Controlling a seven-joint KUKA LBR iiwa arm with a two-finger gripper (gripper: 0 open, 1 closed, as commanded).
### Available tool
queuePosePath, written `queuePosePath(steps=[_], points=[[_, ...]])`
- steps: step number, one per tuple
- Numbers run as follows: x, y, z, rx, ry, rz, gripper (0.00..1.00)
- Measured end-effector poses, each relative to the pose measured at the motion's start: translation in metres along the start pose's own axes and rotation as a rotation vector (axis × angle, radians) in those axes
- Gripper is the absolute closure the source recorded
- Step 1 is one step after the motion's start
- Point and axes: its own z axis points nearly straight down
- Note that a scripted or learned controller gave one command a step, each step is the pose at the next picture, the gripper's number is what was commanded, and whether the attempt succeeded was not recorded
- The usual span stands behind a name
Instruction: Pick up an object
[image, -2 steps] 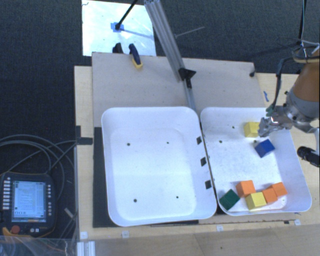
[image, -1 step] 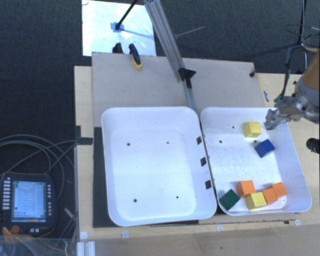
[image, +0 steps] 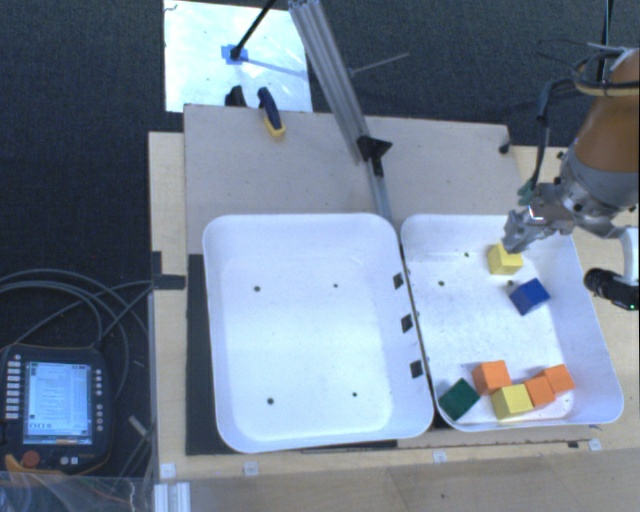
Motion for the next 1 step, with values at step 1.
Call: queuePosePath(steps=[1], points=[[0.0539, -0.0008, 0.0047, 0.003, 0.002, -0.001, 1.0]])
